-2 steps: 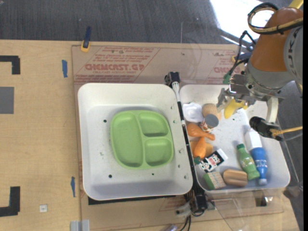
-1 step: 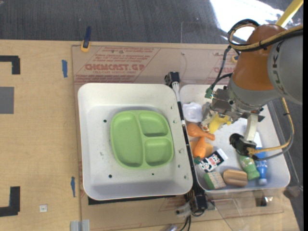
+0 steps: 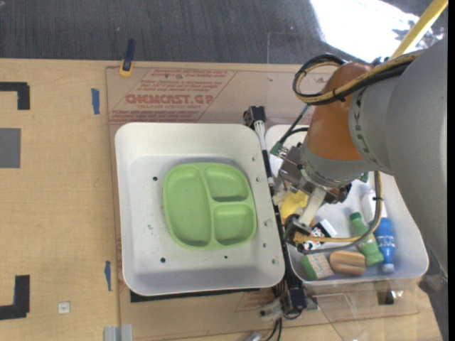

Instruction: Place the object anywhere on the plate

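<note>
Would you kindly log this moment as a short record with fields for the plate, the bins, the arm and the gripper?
plate: green plate, three compartments, nothing on it, in the left bin
right bin: right bin holds a green bottle, a blue bottle, a tan bun-like item and something yellow
arm: reaches over the right bin
gripper: gripper low among the items; finger state unclear

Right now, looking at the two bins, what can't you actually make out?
- Gripper: whether it is open or shut, and whether it holds anything; it sits low among clutter in the right bin.
- Yellow object under the wrist: mostly covered by the arm, identity unclear.
- Right bin's upper part: hidden beneath the arm.
- Blue bottle and green bottle: labels too small to read.
- The green plate is plain to see.
</note>
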`<act>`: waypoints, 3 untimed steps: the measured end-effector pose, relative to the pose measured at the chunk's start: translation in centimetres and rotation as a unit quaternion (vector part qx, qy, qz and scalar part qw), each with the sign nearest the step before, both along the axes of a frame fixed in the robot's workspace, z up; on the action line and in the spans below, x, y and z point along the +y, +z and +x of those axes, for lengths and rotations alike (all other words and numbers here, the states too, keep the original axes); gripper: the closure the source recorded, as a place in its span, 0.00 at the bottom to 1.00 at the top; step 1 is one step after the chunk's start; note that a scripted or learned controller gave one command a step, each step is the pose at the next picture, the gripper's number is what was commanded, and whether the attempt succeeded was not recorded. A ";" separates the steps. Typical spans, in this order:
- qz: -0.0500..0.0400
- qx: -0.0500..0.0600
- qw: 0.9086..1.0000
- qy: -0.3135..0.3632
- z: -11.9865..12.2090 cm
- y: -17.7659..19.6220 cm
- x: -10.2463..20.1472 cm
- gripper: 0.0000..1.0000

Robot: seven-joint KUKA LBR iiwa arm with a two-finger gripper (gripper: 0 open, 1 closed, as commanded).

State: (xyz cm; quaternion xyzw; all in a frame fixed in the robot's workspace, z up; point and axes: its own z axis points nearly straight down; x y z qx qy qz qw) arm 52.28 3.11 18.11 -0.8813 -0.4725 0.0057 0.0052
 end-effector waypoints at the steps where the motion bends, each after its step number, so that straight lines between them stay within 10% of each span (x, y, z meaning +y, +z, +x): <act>1: 0.000 -0.001 1.000 0.000 0.0 0.1 0.0 0.00; 3: 0.000 -0.001 1.000 0.000 0.0 0.1 -0.1 0.00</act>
